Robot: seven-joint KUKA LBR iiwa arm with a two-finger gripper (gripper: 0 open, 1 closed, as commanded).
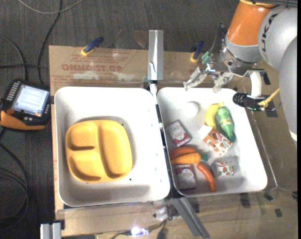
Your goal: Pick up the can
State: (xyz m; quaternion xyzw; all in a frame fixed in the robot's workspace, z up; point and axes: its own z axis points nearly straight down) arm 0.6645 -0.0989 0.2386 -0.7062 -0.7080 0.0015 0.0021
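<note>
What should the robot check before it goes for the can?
1. Can in sight: ok. The can lies in the right bin, near its front-left corner.
2. Claw free: ok. The claw hangs open above the bin's back edge, with nothing between its fingers.
3. Claw over the can: not ok. It is at the far end of the bin from the can.
4. Room around the can: not ok. The carrot and the red sausage crowd it.
5. Can upright: cannot tell.
</note>
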